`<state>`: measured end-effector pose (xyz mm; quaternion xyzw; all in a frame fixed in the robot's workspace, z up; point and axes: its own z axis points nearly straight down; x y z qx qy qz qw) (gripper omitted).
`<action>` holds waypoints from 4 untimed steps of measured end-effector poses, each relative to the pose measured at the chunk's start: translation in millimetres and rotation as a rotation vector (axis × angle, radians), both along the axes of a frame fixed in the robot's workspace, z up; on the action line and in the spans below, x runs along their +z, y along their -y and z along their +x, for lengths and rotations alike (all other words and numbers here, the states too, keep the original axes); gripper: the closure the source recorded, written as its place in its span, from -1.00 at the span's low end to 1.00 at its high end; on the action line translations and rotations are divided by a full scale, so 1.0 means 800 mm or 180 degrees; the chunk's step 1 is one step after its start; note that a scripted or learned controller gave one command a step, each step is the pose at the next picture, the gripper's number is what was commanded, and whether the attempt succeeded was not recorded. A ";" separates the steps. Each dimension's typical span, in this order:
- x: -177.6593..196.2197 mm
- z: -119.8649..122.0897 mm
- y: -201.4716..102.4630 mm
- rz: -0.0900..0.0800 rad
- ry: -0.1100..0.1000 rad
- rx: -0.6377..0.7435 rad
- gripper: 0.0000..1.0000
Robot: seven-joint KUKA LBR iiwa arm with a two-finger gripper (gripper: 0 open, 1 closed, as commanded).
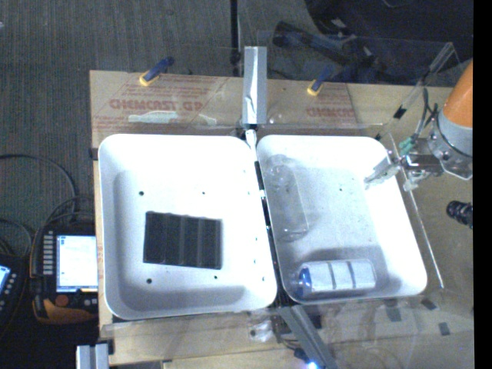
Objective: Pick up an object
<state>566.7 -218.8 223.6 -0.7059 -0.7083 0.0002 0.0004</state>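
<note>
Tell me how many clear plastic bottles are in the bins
2. One clear bottle lies along the right bin's left wall; a second bottle, with a blue end, lies across that bin's near edge.

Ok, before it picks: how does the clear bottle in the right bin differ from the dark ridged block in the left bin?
The clear bottle is see-through and rounded; the dark ridged block is opaque, black and flat.
The bottle lies lengthwise along its bin's left wall, near the divider; the block sits near the middle of the left bin's floor.
The bottle is narrow; the block covers a wider patch.
Both lie flat, apart from the gripper.
</note>
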 end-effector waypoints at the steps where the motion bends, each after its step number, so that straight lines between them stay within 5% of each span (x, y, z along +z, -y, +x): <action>1: -0.020 0.023 -0.104 0.0000 -0.0006 -0.0631 -1.00; 2: -0.159 -0.018 -0.121 -0.0018 0.0022 -0.0657 -1.00; 3: -0.032 -0.033 -0.008 -0.0013 0.0003 -0.0792 -1.00; 4: 0.006 -0.045 -0.118 -0.0003 -0.0002 -0.1341 -1.00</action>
